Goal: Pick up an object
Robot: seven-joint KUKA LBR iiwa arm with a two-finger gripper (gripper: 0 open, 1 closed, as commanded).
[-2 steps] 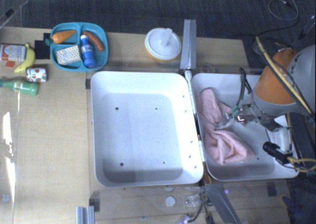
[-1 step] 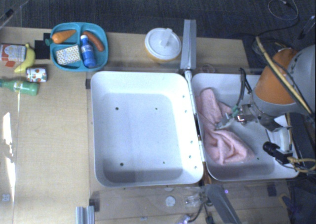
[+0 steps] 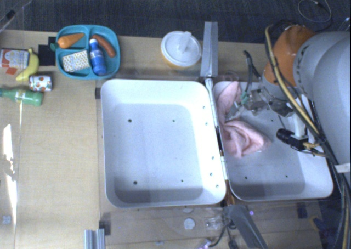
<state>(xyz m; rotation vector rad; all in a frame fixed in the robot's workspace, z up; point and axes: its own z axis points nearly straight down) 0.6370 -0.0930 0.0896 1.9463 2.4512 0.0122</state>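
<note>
step: approach. gripper, right of centre frame, low over pink cloth in right bin; grip state cannot tell. next: settling onto cloth, pinching, then lifting clear.

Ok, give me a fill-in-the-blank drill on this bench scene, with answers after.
1. The pink cloth lies in the ____ bin.
2. The blue tray sits on the bench beyond the ____ bin.
3. The tool is over the ____ cloth.
Answers: right; left; pink
</note>
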